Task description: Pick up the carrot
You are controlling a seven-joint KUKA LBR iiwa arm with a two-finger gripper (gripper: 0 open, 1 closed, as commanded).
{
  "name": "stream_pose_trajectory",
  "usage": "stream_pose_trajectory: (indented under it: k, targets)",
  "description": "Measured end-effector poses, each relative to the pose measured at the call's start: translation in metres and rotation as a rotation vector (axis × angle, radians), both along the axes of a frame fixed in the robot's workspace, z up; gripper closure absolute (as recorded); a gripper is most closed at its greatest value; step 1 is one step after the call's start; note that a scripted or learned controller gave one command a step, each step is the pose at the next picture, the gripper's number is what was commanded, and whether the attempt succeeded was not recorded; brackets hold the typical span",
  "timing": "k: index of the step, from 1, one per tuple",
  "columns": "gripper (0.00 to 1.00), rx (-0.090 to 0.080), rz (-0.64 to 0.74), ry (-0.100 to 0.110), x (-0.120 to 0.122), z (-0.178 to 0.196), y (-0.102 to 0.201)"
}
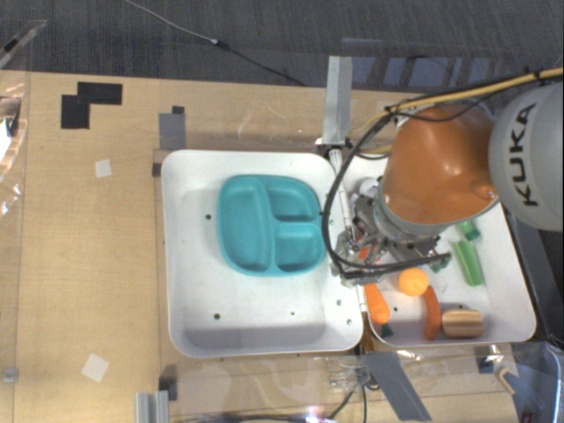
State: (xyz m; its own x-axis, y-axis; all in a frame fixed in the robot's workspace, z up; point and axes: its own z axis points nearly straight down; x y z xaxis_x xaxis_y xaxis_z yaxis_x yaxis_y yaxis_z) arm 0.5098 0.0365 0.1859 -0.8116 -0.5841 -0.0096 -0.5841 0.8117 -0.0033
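**Carrot at the right bin's near-left corner, wrist low above it**

We see the carrot as a short, stubby orange piece, slightly tapered, lying tilted against the left wall of the right bin, near its front corner. Just beside it sits a round orange fruit, then a reddish sausage-shaped piece and a tan bread-like block. A green vegetable lies farther right. The gripper hangs low over the bin, just above the carrot, its tip buried under the orange band and cables, so we cannot tell its state. A teal divided plate rests in the left bin.
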Motion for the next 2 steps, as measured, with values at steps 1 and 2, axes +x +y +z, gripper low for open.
stream_pose_trajectory:
  k: [1, 2]
  targets:
    - [1.0, 0.002, 0.001, -0.01, 0.003, 0.012, 0.002]
    - [1.0, -0.005, 0.359, -0.002, 0.052, 0.011, -0.044]
